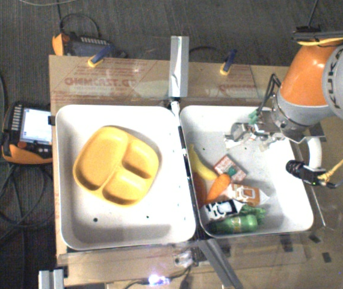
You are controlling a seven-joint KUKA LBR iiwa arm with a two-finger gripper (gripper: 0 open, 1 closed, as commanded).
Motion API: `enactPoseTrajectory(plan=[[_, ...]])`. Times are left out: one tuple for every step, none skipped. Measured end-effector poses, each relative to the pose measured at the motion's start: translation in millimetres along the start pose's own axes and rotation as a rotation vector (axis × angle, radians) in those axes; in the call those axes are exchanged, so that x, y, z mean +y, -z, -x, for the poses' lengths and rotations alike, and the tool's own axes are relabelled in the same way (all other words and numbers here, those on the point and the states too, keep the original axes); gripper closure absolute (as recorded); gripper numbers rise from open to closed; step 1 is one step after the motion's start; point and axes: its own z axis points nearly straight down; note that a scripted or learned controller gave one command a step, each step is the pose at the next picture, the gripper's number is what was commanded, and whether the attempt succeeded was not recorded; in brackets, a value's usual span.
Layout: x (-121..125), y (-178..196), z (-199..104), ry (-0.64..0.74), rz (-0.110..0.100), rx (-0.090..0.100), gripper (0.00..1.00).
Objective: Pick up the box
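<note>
Gripper (244, 131) over the right bin (292, 203), nothing between its fingers, grip unclear, small flat cardboard box (230, 167) just below it, long axis slanting, beside smooth banana (200, 167) and tapered carrot (218, 186).

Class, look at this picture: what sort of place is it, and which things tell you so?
Probably a robotics lab test bench. A robot arm reaches over two white bins, cables trail across the floor, and a handheld controller lies beside the bench.
</note>
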Motion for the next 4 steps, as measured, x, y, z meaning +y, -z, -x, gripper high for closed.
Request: enactPoseTrajectory(plan=[[8.1, -107.2, -1.1, -0.227, 0.007, 0.000, 0.00], [68.6, -109.5, 19.6, -0.624, 0.011, -0.004, 0.00], [67.7, -100.4, 21.1, -0.623, 0.009, -0.012, 1.00], [67.6, -100.4, 21.2, -0.622, 0.009, -0.013, 0.00]])
